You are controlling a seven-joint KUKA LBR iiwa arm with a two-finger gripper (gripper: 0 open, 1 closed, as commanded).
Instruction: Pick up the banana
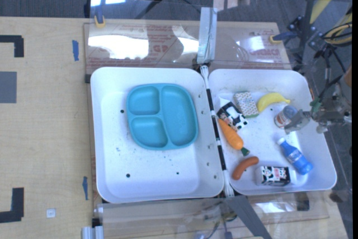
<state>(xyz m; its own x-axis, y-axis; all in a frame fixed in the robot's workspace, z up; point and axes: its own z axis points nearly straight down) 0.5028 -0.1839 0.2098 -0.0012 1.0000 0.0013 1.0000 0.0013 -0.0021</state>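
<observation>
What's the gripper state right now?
Gripper: cannot be told. It sits over the right bin, just right of the banana, with nothing visibly held.

You have two white bins on the bench, the left bin (106, 137) and the right bin (319, 176). You can count one blue divided plate (162, 116), one banana (272, 101), one carrot (231, 135), one sausage (245, 167), one blue bottle (295, 157) and one milk carton (274, 175).
</observation>
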